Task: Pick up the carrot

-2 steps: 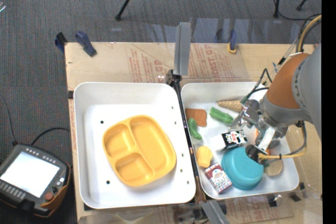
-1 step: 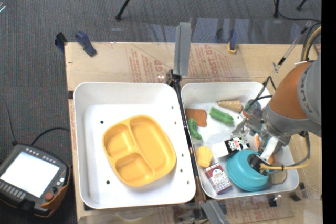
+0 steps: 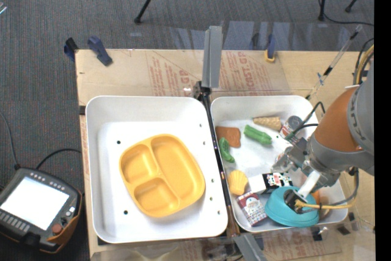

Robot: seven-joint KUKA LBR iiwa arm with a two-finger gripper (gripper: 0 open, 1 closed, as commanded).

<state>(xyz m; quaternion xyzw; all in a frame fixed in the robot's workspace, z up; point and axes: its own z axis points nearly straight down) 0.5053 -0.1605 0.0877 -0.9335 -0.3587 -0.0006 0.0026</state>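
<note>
Probably light, stiff and smooth-skinned, the carrot (image 3: 330,207) lies in the right bin's (image 3: 244,102) near corner against the teal bowl (image 3: 282,211), best pinched mid-length, while the tool's (image 3: 303,189) spread cannot be told.

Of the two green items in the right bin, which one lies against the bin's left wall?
The darker curved green piece; the brighter green oblong lies mid-bin.

My arm (image 3: 351,131): grey casing, fat orange band above the wrist, metallic wrist block, thin black cables looping off it, whitish claw (image 3: 303,187) parts.
</note>
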